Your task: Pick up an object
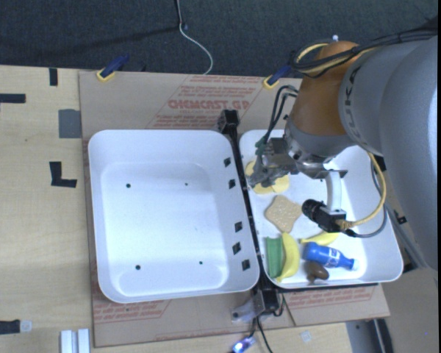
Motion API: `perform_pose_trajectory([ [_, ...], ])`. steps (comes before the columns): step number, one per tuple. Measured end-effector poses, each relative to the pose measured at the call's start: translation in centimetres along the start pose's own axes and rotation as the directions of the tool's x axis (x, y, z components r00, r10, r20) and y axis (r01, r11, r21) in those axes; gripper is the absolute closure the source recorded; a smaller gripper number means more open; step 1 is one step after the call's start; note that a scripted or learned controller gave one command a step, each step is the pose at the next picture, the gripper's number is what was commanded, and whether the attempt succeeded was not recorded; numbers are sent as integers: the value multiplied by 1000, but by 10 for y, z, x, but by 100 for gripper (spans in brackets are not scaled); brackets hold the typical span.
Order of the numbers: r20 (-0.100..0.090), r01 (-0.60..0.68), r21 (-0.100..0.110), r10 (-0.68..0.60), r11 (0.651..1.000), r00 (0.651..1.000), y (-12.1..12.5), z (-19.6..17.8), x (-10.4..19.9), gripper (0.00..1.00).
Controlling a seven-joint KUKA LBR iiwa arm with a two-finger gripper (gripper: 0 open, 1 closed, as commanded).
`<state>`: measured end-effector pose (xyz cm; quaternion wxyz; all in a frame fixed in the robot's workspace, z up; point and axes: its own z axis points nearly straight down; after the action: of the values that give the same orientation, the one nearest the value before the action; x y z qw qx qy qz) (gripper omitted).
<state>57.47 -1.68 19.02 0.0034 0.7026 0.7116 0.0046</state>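
Note:
My gripper reaches down into the right bin near its left wall, over a pale yellow object that is partly hidden beneath it. Just in front of that lies a tan cracker-like square. Farther toward the front sit a green and yellow piece, a blue bottle, a small brown object and a yellow piece. Nothing is visibly lifted.
The left bin stands beside the right one, split from it by a black divider rail. The arm's grey body and orange band cover the right bin's back half. A black cable fitting hangs over the bin.

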Motion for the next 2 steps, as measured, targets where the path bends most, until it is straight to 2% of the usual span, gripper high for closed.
perform_pose_trajectory([
  [1,3,-9,7,9,1000,1000,47,-31,-2,100],
  [2,1,-5,4,5,1000,1000,98,-82,62,100],
])
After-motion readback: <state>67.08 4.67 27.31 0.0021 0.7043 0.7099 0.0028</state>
